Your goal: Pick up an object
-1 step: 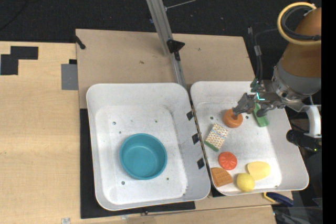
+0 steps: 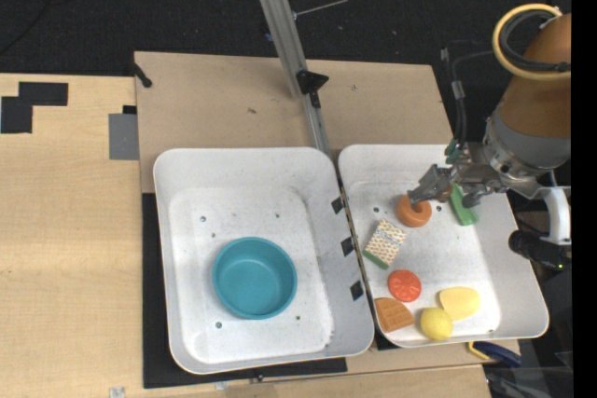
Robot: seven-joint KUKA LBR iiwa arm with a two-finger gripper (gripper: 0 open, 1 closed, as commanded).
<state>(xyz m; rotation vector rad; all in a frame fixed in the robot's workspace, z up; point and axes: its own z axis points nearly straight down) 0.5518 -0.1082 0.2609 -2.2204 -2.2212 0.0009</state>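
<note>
I'm watching the gripper [image 2: 431, 189] hanging over the right bin [image 2: 522, 312], arm coming in from 3 o'clock. It's sitting at approx the bin's 12 o'clock region, tips right above or on the orange round piece [image 2: 415, 212]. Can't tell jaw state from this angle: dark linkage is blurring into the object, so wide or closed is anyone's guess, and I'm not calling it a hold.

My read: we're sitting in the approach/descent step of the pick, w/ the orange piece as the likely target. Next move is probably needing a straight drop w/ the jaws straddling that piece, then a close and lift. It's low and rounded, so I'm expecting it could squirt out sideways if the tips are landing off-centre.

Around it: a green block [image 2: 464, 205] is lying just beside the target at its 3 o'clock, under the wrist, and that's the main thing crowding the grasp. A patterned white packet [image 2: 384, 243] w/ a green edge is lying near at 7 o'clock. Further down toward the bin's 6 o'clock: a red disc [image 2: 404, 284], a brown wedge [image 2: 393, 314], a yellow ball [image 2: 435, 323] and a pale yellow lump [image 2: 459, 301], all well apart from the tips.

Left bin [image 2: 187, 200] is holding a teal bowl [image 2: 255, 277], not in play.
</note>
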